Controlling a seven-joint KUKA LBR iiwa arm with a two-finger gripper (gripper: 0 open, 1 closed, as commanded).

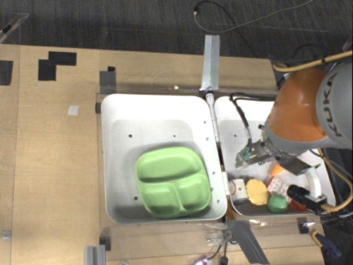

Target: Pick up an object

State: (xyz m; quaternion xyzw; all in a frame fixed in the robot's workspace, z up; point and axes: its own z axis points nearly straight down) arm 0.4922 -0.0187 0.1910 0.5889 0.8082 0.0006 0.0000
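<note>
My gripper hangs low over the middle of the right bin, near its left wall, under the grey and orange arm. Just below it, along the bin's front edge, several small objects lie close together: a white and red can, a yellow round piece, a green rounded piece and an orange and white item. A bit of red shows beside the green piece. The arm hides the right part of this bin.
The left bin holds a large green divided tray at its front right. A metal divider runs between the two bins. Bare wooden bench lies to the left.
</note>
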